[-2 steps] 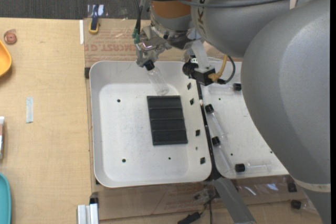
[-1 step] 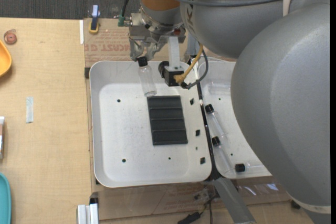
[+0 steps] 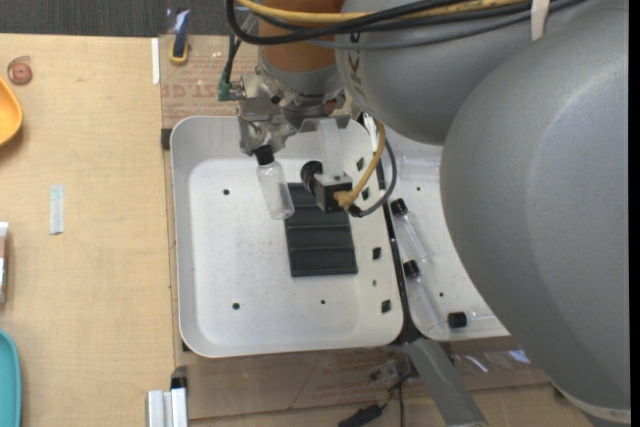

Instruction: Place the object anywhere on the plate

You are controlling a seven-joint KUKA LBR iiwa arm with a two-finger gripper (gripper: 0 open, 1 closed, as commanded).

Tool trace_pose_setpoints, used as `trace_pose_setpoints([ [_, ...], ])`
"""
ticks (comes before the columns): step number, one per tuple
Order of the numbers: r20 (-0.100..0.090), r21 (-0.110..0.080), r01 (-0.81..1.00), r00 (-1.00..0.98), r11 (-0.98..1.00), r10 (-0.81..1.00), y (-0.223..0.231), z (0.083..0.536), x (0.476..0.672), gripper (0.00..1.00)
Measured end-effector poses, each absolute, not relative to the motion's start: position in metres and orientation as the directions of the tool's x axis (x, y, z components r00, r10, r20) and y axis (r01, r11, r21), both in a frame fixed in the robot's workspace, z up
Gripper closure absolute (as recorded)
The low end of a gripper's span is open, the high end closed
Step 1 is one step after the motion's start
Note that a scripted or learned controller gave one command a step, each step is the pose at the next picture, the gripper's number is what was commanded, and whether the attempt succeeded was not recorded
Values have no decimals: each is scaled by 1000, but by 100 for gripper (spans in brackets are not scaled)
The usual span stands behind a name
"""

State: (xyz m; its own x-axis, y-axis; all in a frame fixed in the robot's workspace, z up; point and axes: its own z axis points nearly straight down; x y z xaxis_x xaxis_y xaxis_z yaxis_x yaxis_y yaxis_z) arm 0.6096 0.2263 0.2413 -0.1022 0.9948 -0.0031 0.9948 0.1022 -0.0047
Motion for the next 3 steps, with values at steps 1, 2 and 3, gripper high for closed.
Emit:
trace_pose_setpoints([
  [1,-3,-5,998,56,-56,998,215,173,546,100],
  [2,-3,-5,998,57,-57,998,215,173,547,0],
  [3,-6,-2,899,438,-438,899,217,162,598,0],
])
